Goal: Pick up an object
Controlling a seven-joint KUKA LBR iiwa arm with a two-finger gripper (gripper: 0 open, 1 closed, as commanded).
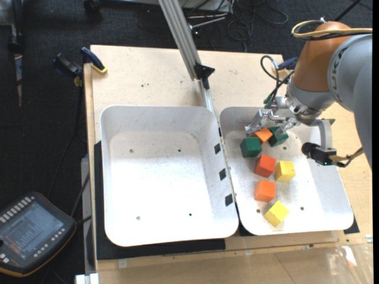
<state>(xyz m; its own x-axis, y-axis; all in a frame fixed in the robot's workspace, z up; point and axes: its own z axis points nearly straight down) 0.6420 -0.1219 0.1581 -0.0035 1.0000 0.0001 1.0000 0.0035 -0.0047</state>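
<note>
Several small blocks lie in the right bin [331, 209]. A green cube [250, 147] sits nearest the divider, with a small orange block [263, 135] and a dark green block [279, 138] just behind it. Toward the front are a red-orange cube [265, 165], a yellow cube [285, 170], an orange cube [265, 190] and another yellow cube [276, 213]. My gripper [270, 124] hangs low over the back of this bin, directly above the small orange and dark green blocks. Its tips are hidden against those two blocks.
The left bin [118, 123] stands beside the right one, sharing a raised middle wall [222, 158]. A slanted metal pole [180, 28] crosses above the bench at the back. A black sensor on a cable [320, 154] hangs at the right bin's right side.
</note>
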